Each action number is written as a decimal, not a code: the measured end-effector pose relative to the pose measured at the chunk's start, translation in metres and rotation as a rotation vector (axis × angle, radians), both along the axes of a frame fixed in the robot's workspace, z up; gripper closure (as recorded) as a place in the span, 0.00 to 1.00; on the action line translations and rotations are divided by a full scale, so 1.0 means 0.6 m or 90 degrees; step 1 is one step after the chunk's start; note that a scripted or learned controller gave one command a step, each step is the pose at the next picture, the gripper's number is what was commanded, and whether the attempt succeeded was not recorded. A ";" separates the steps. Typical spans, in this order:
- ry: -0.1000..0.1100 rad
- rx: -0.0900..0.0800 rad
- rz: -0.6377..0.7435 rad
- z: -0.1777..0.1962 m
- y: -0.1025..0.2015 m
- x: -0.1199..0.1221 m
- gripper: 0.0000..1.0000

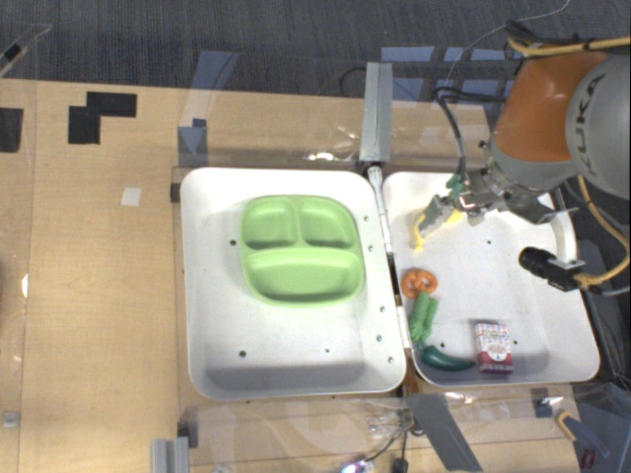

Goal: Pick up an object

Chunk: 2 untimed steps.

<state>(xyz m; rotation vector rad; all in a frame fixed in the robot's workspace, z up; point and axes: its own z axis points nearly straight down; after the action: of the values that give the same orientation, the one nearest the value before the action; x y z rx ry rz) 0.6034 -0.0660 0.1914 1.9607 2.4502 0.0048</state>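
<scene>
Dark grey carpet lies along the far side, and a pale wooden bench [89,294] bears 2 shallow white bins side by side. On the left, the left bin [212,353] holds 1 thing, a light green plate [299,247] split into 3 compartments, 2 small ones on its far side and 1 wide one on its near side, all 3 bare. Over on the right, the right bin [552,333] holds several small items. An orange ring-shaped piece [419,282] sits near the left wall, with a light green vegetable [424,315] just nearer and a dark green vegetable [445,359] curved along the near wall. Close to the near wall stands a small red packet [493,347] with a printed label too small to read. At the far left of this bin a yellow item [433,218] lies tilted, right at the tip of the claw [461,198]. How far the claw stands apart, and whether it grips the yellow item, I cannot tell. Grey letters on the arm [562,116] are cut off by the right edge and cannot be read in full.
</scene>
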 end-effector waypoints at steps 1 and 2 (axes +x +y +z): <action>-0.005 -0.001 0.027 -0.169 -0.042 0.065 0.00; -0.004 0.000 0.027 -0.149 -0.041 0.066 1.00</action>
<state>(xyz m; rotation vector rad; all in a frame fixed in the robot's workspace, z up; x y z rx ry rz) 0.6433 -0.0904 0.1020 1.9062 2.4870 0.0122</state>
